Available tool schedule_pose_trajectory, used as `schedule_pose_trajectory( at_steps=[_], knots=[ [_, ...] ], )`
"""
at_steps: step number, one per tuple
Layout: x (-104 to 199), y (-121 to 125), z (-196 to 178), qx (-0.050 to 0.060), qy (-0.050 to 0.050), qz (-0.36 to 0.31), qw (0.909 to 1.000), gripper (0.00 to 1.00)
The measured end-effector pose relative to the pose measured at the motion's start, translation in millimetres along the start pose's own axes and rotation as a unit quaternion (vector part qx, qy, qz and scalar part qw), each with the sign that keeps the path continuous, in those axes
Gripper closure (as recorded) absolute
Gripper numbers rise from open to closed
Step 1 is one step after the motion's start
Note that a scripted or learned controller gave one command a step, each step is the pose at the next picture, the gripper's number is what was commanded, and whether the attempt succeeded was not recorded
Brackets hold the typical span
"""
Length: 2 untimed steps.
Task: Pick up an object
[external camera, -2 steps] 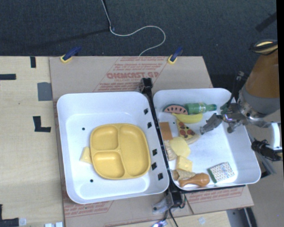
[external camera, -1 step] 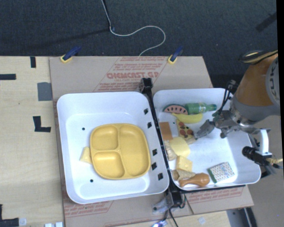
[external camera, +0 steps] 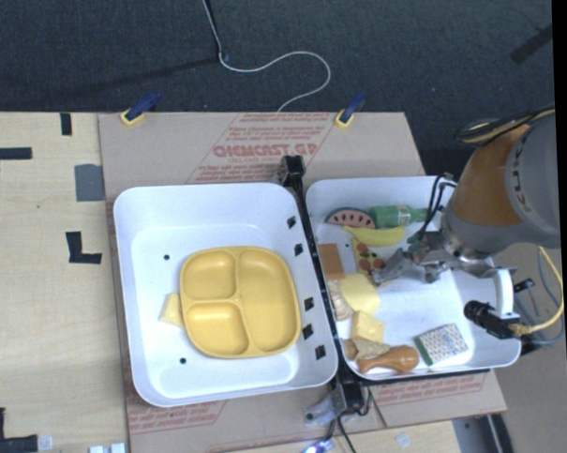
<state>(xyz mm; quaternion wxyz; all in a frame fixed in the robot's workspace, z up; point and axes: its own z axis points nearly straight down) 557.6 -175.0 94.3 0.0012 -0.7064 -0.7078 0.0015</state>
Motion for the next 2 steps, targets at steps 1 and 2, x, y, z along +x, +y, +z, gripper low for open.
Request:
schedule_pose_trajectory(
  at_steps=[1, 2],
  knots=[
    [0, 1, 7, -0.002, 0.0, 0.0, 1.0, 0.0],
    [3, 5, -7, -0.007, 0.002, -0.001, 1.0, 1.0]
  ],
)
